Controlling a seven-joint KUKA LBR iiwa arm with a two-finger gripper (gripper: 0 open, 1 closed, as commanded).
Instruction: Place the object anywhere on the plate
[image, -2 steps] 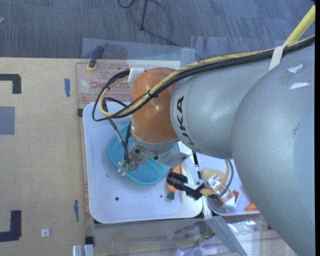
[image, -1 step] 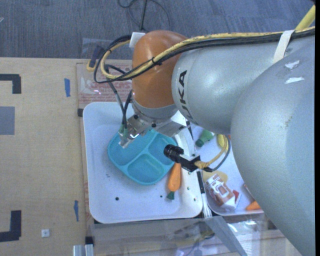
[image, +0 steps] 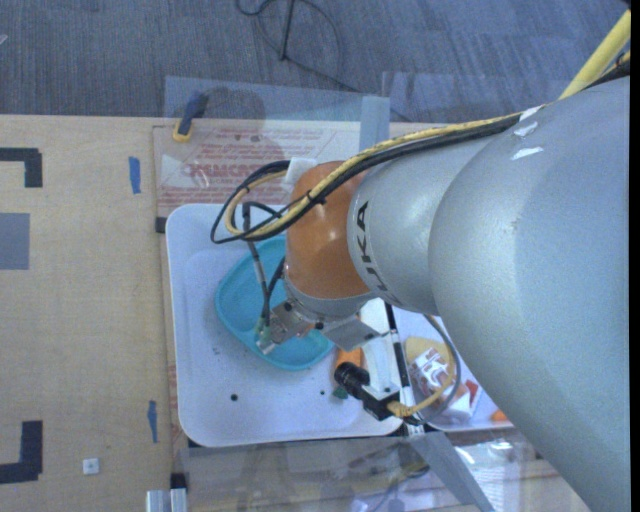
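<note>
1. Camera view looks down on the desk (image: 80, 330), and honestly the arm (image: 480, 260) hogs most of it, coming in from 3 o'clock and covering the middle of the bin (image: 200, 400).

2. Plate (image: 240, 300) is the teal one, sitting roughly mid-bin. You get its 9 o'clock half plus a bit of rim at 6; the rest is under the orange band (image: 320, 240).

3. Pincer (image: 275, 330) end hangs right over the plate's 5 o'clock rim. Open, shut, or pinching something? Can't tell, the wrist hardware and cables (image: 250, 200) blur it all together from this angle.

4. Where's the object? My best guess is the small orange thing (image: 348, 356) peeking out at 4 o'clock of the plate, just beside the rim, but it's mostly covered and I wouldn't swear that's it. Something yellow and white (image: 432, 372) sits further out at 4 o'clock, half under the arm too.

5. Progress: nothing visibly resting on the bare part of the plate, so I'd call it not done, or at least not provably done. If something's being carried, it's hidden.

6. Also murky: a black knobby piece (image: 355, 382) at 5 o'clock of the plate, could be part of the tool, and the neighbouring bin is buried under the arm.
</note>
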